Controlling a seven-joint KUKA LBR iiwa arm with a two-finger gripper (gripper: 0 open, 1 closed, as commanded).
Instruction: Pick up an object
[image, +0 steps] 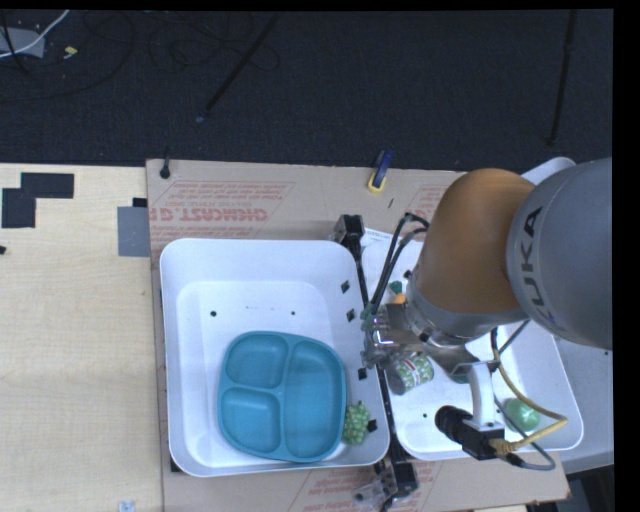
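Overhead, arm (500, 260) reached over right bin (560, 390), pincer state cannot be told, blue divided tray (282, 395) laid in left bin (200, 290).

High slanted overhead, seemingly near bins (190, 290)

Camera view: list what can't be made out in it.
- Gripper fingers: hidden under the arm's orange band, so open or shut is unknown.
- Right bin: mostly covered by the arm.
- Small can-like object: partly under the wrist, label unreadable.
- Green bumpy object: beside the blue divided plate in the left bin, too small to identify.
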